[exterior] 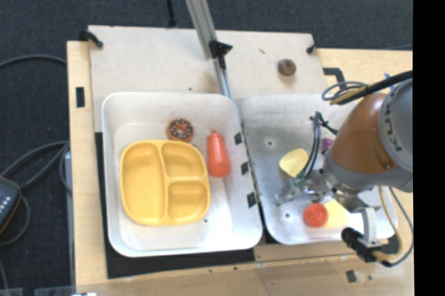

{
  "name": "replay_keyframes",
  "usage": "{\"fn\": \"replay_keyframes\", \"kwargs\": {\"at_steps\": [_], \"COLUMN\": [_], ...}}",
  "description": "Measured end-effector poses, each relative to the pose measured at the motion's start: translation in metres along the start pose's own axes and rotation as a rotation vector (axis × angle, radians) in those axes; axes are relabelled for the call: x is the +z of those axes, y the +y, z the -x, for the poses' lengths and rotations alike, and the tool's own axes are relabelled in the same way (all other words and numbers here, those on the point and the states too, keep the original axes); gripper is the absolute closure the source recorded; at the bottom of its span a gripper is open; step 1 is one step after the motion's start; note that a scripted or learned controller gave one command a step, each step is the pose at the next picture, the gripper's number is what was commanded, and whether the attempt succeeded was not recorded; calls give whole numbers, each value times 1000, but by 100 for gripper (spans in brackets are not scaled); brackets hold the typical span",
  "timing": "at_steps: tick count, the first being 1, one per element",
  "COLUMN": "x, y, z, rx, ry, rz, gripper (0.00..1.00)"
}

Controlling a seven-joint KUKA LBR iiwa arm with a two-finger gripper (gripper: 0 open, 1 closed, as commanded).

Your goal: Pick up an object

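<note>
**Pincer low in the right bin, among three small objects**

Pincer: two-finger metal gripper at the end of the grey arm with the orange band, reaching in from the right and set low over the floor of the right shallow white bin. Whether it is parted or closed cannot be told; nothing is seen between its tips.

Pale yellow rounded object: just above the pincer, near its tip, on the right bin's floor.

Red round ball-like object: just below and to the right of the pincer, touching or nearly touching the next item.

Light yellow block-like object: right of the red one, partly under the arm's wrist.

Left shallow white bin: well to the left of the pincer, beside the right bin.

Yellow plastic tray with three compartments: in the left bin, well apart from the pincer.

Orange-red bottle-shaped object: lying beside the tray's right edge, between tray and pincer.

Brown ring doughnut with sprinkles: just above the tray.

Small brown disc: on the bench board, well above the pincer, outside both bins.
</note>
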State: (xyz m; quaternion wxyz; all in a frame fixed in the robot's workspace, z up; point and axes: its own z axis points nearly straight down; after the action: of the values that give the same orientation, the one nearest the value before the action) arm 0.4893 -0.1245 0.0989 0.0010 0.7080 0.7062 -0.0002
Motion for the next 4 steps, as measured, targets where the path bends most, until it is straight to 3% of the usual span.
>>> {"fn": "replay_keyframes", "kwargs": {"at_steps": [4], "x": [-2], "y": [1], "z": [-1], "rx": [2], "ry": [0], "rz": [3], "gripper": [0]}}
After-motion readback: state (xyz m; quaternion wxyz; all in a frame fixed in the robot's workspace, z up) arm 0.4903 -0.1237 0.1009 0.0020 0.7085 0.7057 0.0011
